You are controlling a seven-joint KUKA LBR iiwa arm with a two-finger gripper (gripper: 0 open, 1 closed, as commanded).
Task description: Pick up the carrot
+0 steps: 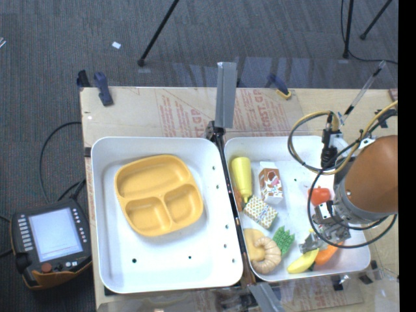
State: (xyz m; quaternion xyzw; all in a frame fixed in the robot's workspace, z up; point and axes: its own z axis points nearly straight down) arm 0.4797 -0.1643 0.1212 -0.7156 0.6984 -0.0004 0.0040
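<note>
Carrot [326,255] lies in the right bin [296,149], at its near right corner, touching the banana [303,262] on that one's right side. Gripper [316,239] sits just above the carrot and partly over it, but I can't tell if it's open or closed, arm and cables hide it. Relative to the carrot: green piece [284,239] and donut [262,251] are off to the left, tomato [320,195] is behind it, and the yellow tray [158,194] sits well apart in the left bin [107,168].
</note>
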